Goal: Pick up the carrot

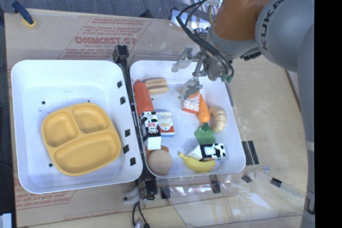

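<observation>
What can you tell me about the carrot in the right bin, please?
The carrot is a small toy that looks like plastic, with an orange tapered body and a green leafy top at its near end. It lies flat in the right bin, pointing away from the camera, between an orange carton and a pale potato-like piece. The gripper hovers just beyond it.

The light was bright and even, like room light from above. The white bins (32,83) shone but did not glare. Soft, short shadows lay under the things. The plastic sheet (214,205) at six o'clock gleamed a little. The picture looked a bit soft and grainy.
</observation>
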### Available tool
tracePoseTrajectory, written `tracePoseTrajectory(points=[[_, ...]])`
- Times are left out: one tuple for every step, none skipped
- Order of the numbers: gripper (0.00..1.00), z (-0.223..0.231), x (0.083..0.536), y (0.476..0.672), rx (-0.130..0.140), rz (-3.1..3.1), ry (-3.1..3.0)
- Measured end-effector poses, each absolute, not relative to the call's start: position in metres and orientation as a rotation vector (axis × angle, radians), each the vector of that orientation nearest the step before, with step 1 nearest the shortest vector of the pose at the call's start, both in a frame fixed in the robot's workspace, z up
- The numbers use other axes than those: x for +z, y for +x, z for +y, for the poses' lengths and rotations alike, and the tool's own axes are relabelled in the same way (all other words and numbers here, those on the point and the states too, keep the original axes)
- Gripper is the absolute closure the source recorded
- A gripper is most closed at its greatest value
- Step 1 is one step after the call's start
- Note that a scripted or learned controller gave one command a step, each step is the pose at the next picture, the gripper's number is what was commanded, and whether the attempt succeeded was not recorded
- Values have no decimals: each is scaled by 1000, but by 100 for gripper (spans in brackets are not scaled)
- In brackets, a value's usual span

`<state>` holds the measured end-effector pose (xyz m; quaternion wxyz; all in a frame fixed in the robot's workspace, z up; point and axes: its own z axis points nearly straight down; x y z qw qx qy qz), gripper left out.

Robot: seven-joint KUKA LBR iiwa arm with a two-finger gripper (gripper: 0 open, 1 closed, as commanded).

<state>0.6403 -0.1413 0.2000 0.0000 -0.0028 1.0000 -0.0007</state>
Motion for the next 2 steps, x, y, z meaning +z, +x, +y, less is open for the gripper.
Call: tracePoseTrajectory(points=[[0,-178,89,603,2,3154,71],[100,-175,107,610,-1,3138,55]])
